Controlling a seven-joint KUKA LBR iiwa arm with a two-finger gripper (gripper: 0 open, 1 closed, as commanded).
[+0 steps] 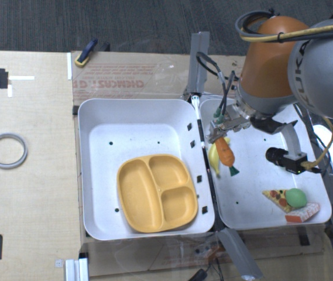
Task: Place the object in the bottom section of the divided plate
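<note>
A yellow divided plate (156,192) lies in the left white bin (93,133), with one long section on its left and two smaller ones on its right. An orange toy carrot (226,152) with a green top lies at the left side of the right bin (254,215), against a yellow banana (214,156). My gripper (220,131) hangs right over the carrot's upper end, close to the wall between the bins. From this angle I cannot see whether it has hold of the carrot.
A pizza slice (278,198), a green ball (296,198) and a red-and-white piece (302,213) sit in the right bin's near right corner. A black part (284,157) hangs beside the arm. A tape roll (6,150) lies on the bench at left.
</note>
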